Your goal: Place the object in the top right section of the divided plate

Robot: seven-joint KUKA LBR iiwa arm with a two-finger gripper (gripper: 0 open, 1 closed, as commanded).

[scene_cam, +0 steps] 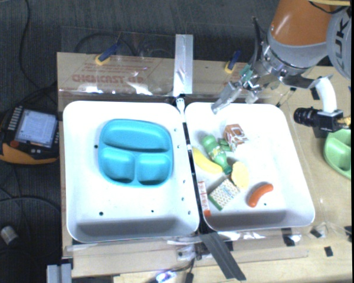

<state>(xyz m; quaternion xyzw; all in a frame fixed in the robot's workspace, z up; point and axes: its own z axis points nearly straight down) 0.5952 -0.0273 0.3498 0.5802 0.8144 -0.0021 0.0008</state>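
Observation:
A blue divided plate [104,153] lies in the left bin [82,217], with one long section at the far side and two small ones nearer me; nothing lies in them. The right bin [286,158] holds a brown-and-white box [235,135], a green toy [215,148], a yellow banana [205,161], a pale yellow piece [240,174], a red sausage [259,194], a patterned packet [223,194] and a small red-and-white strip [203,196]. My gripper [221,104] hangs over the far left corner of the right bin, above and apart from the objects. I see nothing in it.
A metal bar [183,63] stands behind the ridge between the bins. A green container [341,149] sits on the bench at the far right. A screened device [32,131] lies on the floor to the left. Blue clamps [106,54] hold the backboard.

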